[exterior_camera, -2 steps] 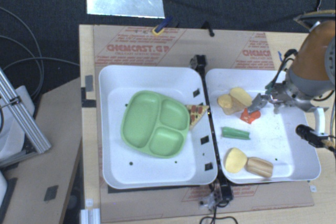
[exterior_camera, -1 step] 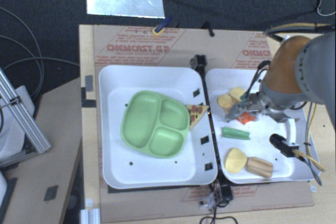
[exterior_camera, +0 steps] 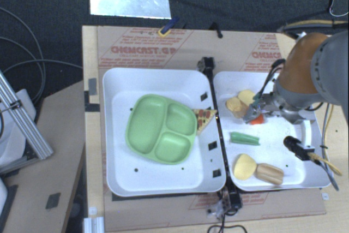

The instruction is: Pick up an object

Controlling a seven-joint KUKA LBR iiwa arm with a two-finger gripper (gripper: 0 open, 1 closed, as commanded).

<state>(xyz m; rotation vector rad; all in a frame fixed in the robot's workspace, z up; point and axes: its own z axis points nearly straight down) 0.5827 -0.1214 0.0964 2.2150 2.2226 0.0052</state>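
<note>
Arm [exterior_camera: 313, 71] reaches in from the right over the right bin [exterior_camera: 305, 174], gripper [exterior_camera: 255, 115] low near that bin's left side. It sits right over a small orange-red piece [exterior_camera: 258, 120]; whether it has hold of it I cannot tell. Left bin [exterior_camera: 125, 183] holds a green tray [exterior_camera: 161, 128] with a pizza slice [exterior_camera: 204, 118] at its edge. In the right bin: bread [exterior_camera: 269, 173], yellow piece [exterior_camera: 245, 166], green bean [exterior_camera: 244, 138], potato [exterior_camera: 235, 106].
</note>
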